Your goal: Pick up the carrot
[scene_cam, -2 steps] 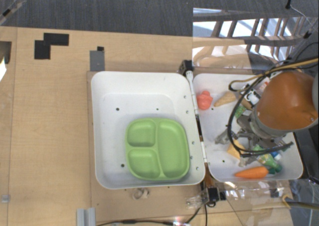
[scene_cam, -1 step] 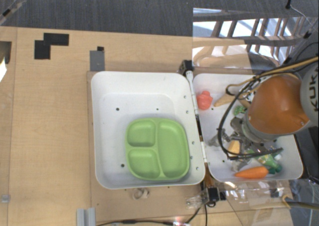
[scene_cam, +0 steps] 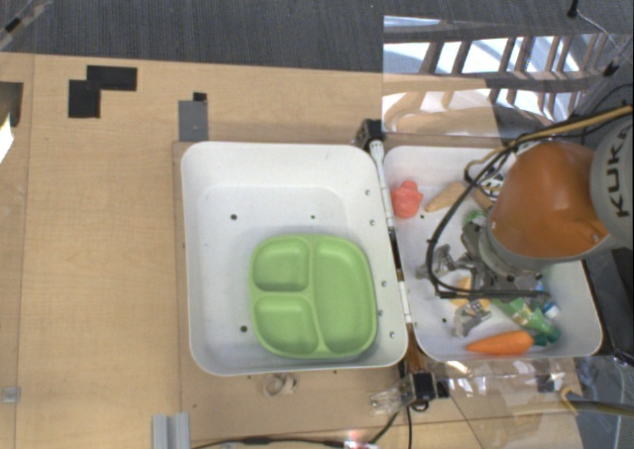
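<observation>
The orange carrot (scene_cam: pixel 500 343) lies flat near the front wall of the right bin (scene_cam: pixel 584 338), its tip pointing left. My gripper (scene_cam: pixel 464 296) hangs low over the middle of that bin, just above and left of the carrot and apart from it. The arm's orange band (scene_cam: pixel 545 201) covers much of the bin behind it. Nothing can be made out in the gripper's grasp.
A green and white item (scene_cam: pixel 532 316) lies right behind the carrot. A pink-red toy (scene_cam: pixel 406 199) and a tan piece (scene_cam: pixel 446 196) sit at the bin's back left. A small yellow item (scene_cam: pixel 456 283) lies under the gripper. The left bin (scene_cam: pixel 213 189) bears a green divided plate (scene_cam: pixel 313 294).
</observation>
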Motion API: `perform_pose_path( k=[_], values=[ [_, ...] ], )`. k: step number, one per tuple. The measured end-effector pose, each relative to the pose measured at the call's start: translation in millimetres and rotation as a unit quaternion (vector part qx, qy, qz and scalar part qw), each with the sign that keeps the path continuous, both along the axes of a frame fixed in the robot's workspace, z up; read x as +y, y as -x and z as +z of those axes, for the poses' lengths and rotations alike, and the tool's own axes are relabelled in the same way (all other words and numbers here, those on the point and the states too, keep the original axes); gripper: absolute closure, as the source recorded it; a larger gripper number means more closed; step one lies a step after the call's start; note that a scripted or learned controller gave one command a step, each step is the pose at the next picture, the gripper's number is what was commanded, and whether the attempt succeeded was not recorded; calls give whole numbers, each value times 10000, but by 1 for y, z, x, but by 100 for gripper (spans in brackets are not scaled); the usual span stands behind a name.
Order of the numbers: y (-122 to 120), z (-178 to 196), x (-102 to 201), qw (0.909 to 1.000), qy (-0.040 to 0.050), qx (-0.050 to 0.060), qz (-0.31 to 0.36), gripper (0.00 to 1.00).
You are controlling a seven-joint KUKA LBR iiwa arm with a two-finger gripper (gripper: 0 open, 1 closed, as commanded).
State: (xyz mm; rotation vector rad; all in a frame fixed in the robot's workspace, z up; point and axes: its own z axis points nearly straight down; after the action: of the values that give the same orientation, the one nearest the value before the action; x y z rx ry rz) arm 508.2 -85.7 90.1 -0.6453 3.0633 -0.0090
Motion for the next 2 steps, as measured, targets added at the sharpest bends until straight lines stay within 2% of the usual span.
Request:
perform_pose_path(
  k=[1, 2],
  values=[
    [5, 0, -7, 9996, -34, -39, -270, 0],
    [5, 0, -9, 9989, -33, -43, -458, 0]
  ],
)
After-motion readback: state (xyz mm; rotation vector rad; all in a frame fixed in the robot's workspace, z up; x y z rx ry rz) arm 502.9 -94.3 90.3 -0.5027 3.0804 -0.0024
